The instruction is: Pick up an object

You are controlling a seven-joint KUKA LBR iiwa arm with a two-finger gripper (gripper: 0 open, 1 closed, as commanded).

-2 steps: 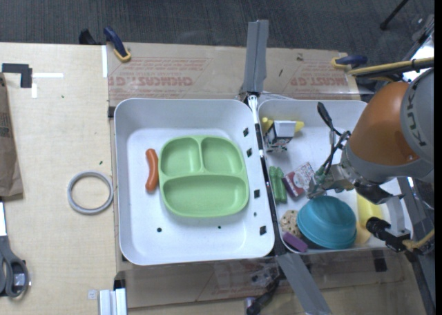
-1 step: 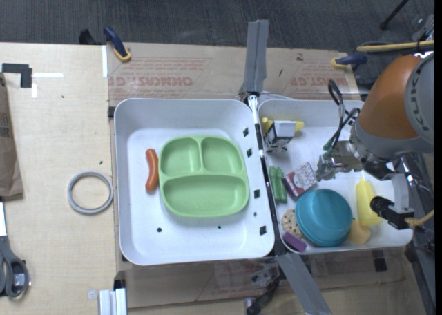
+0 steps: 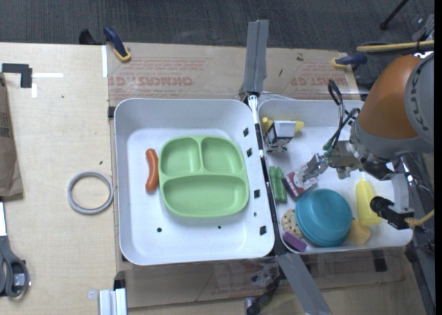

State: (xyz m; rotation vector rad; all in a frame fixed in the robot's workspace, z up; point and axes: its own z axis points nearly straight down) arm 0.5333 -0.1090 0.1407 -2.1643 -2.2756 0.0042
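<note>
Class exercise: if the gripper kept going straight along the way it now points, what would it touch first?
Probably the small maroon packet lying just ahead of the gripper, which points left and downward in the right bin; depth is hard to judge.

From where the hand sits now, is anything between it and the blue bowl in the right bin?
Nothing visible blocks it. The hand hovers just up-left of the blue bowl, with bare bin floor between. A small maroon packet lies beside that gap, left of the bowl.
</note>
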